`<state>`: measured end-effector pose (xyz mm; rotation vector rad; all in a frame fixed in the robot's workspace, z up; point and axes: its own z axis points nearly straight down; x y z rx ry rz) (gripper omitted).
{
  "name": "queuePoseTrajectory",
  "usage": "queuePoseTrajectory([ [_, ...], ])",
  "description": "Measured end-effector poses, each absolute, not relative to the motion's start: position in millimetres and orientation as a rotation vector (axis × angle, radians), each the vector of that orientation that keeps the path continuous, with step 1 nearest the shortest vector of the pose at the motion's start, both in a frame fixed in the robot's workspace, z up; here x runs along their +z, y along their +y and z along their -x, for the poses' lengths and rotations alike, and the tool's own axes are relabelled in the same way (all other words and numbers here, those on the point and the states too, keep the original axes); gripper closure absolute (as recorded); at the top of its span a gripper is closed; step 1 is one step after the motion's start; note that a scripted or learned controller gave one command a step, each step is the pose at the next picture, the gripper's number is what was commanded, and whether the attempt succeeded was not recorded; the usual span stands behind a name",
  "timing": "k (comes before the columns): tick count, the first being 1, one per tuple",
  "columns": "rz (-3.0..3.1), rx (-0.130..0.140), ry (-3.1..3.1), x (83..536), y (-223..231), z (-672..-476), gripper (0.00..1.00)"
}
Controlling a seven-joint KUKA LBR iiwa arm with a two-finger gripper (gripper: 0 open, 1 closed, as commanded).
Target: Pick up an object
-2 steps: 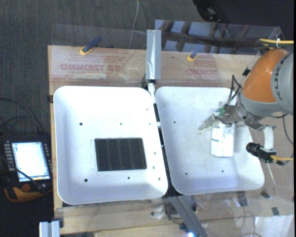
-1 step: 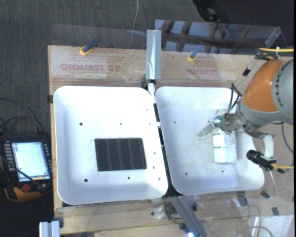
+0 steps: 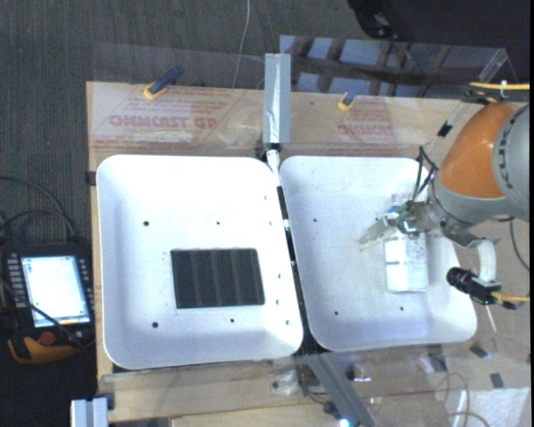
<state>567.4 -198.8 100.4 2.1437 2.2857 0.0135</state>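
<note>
A dark grey ribbed rectangular pad [image 3: 217, 277] lies flat in the left bin [image 3: 133, 194], below its middle. In the right bin [image 3: 338, 194], a pale translucent boxy object [image 3: 406, 265] lies near the right wall. The grey arm with its orange band [image 3: 470, 163] reaches in from the right. Its gripper [image 3: 402, 223] sits low in the bin, right at the top end of the pale object. Glare and the wrist hide how the gripper meets the object.
A black cable fitting [image 3: 467, 281] hangs from the wrist over the right bin's right rim. A grey metal post [image 3: 277, 100] stands behind the seam between the bins. A lit teach pendant [image 3: 49, 292] lies on the floor at the left.
</note>
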Motion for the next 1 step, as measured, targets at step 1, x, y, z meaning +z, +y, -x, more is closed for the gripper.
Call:
queuePoseTrajectory([
  [1,-1.849,-0.001,2.542,157.8,-113.2,-614.7,1.0],
])
